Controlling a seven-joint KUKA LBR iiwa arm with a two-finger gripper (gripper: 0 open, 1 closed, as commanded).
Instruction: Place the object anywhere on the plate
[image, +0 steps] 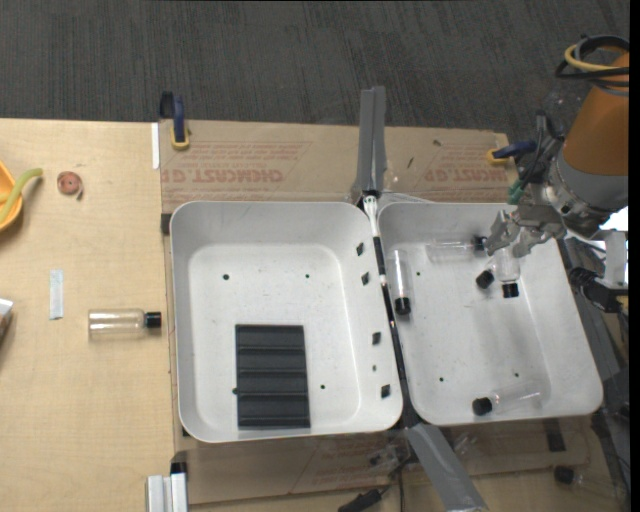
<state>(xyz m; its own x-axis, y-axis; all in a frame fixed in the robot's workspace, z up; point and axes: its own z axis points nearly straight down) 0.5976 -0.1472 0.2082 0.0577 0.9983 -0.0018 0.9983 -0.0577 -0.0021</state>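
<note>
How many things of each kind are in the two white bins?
Black plate: 1
Clear bottles with black caps: 3 clearly seen
Total: 4; anything beneath the gripper is hard to tell.

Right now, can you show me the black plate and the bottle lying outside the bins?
black plate (270, 377): camera view, middle of its ribbed top.
bottle (118, 321): camera view, middle of its clear body.
</note>
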